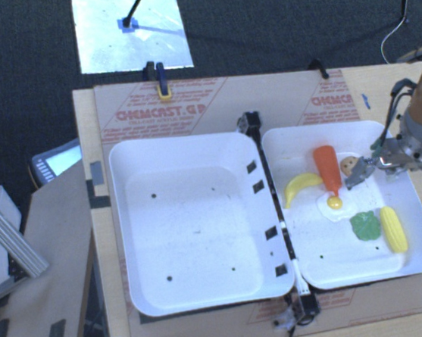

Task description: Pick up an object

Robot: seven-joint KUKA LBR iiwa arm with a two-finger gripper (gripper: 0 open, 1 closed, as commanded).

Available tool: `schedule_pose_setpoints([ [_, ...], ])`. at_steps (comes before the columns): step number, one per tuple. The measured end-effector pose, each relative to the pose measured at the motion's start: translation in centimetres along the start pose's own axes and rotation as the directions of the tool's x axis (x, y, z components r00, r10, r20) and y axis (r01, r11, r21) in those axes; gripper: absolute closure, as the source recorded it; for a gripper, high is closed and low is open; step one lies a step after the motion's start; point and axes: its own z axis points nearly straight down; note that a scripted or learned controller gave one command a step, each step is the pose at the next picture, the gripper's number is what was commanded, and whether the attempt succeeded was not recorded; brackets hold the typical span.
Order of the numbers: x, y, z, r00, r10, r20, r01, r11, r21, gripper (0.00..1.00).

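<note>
Looking down: a slanted overhead view is taking in a desk (210,95) carrying two shallow white bins side by side. Every place below is given relative to the fried egg toy.
Fried egg toy (335,206): lying flat on the floor of the right bin (416,257), roughly at the middle of the clutter.
Orange bottle-shaped toy (327,166): lying just above the egg, its lower end touching or overlapping the yolk.
Banana (301,186): curving just left of the egg and up, close to the bottle.
Cookie (349,164): sitting up and right of the egg, beside the bottle, partly covered by the claw.
Green leafy toy (366,226): lying just below and right of the egg.
Corn cob (393,228): lying right of the green toy, farther from the egg.
Claw (358,174): hanging up and right of the egg, its dark tip over the cookie. Whether it is apart or together cannot be told, and nothing is seen gripped in it.
Why so placed: the toys are crowding one bin, so any pick probably means working between neighbours.
Left bin (195,227): lying well left of the egg, across a black divider.
Surface: brown board with red lettering under the bins.
Room: dark carpet; a shiny metal sheet (131,27) far up and left of the egg.
</note>
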Motion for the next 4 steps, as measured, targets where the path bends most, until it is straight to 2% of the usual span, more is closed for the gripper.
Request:
schedule_pose_setpoints([
  [1, 2.4, -3.8, -0.8, 1.0, 0.001, -0.003, -0.001, 1.0, 0.004, 0.0],
  [2, 3.1, -6.4, -0.3, 1.0, 0.001, -0.003, -0.001, 1.0, 0.004, 0.0],
  [3, 2.8, -6.2, -2.3, 1.0, 0.0, -0.001, 0.0, 1.0, -0.001, 0.0],
  [4, 4.4, -6.2, -7.2, 1.0, -0.004, -0.001, 0.004, 1.0, -0.004, 0.0],
])
